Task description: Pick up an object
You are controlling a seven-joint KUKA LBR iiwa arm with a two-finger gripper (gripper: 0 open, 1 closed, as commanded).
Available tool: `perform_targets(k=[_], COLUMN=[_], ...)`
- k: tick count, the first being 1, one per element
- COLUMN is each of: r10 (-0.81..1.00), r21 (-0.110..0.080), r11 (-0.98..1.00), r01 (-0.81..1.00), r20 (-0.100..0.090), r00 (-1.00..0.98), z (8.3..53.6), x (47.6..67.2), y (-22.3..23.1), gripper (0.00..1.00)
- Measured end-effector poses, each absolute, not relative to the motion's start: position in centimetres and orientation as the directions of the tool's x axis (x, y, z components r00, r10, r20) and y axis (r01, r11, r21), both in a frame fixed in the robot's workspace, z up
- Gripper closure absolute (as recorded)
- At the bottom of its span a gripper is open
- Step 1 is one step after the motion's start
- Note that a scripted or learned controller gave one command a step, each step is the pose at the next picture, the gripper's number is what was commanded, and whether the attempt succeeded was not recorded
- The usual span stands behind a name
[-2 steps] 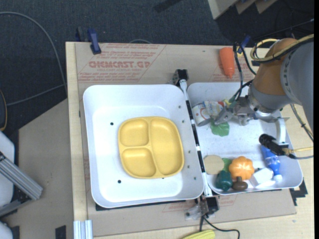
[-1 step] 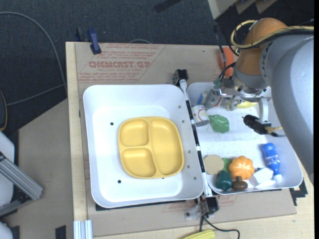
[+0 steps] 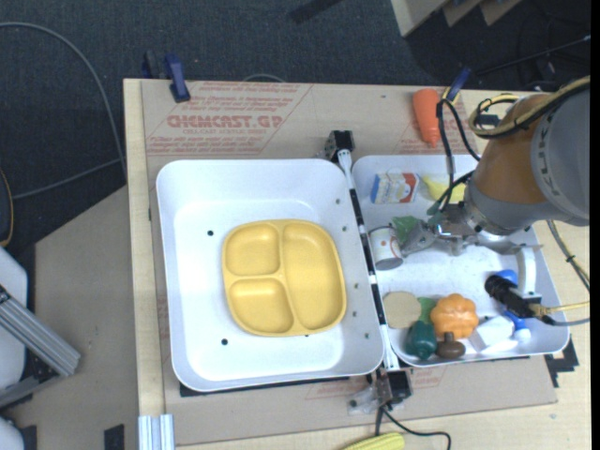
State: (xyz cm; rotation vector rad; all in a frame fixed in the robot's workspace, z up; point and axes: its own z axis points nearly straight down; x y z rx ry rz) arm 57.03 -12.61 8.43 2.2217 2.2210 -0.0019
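Pick not yet done: gripper (image 3: 412, 239) sits low in right bin (image 3: 544, 340) w/ tips beside small white can (image 3: 382, 246), grip state n/a (cannot tell), nothing visibly held; toy pumpkin (image 3: 455, 314) etc. lie untouched near front wall.

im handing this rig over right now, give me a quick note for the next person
Pincer: low in the right bin, beside a small white cup and a green item; whether it is open or shut cannot be judged, and nothing is seen held.
Things: orange pumpkin, dark green piece, brown piece and tan disc at the bin's near end; white carton at the far end. Yellow divided plate lies in the left bin.
Done: nothing lifted.
Left: grasp one object and raise it.
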Motion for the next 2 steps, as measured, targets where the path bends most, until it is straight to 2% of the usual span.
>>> perform_targets(k=[1, 2], r10=[1.000, 1.000], r21=[-0.005, -0.011], r11=[0.000, -0.001], r01=[1.000, 1.000], r20=[0.000, 0.001], r00=[0.000, 0.001], z=[8.4, 8.3], x=[65.8, 66.4], y=[-15.3, -17.5], gripper=[0.00, 0.00])
